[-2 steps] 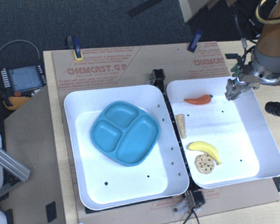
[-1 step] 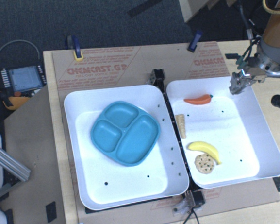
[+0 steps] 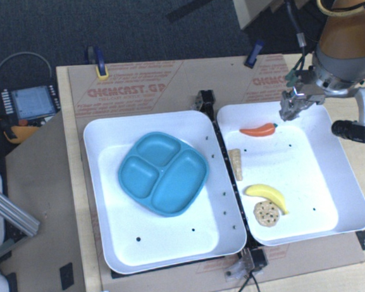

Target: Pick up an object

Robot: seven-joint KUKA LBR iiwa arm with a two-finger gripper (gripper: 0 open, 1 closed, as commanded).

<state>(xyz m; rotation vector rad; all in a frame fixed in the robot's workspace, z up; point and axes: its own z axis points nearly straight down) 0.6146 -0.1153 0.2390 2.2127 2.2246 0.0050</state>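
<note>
Gripper hovers at the right bin's far edge, just beside the chili pepper; can't tell its finger state.

Left white bin holds the blue divided plate. Right white bin: red chili pepper at back, yellow banana in front, round cookie touching it.
</note>
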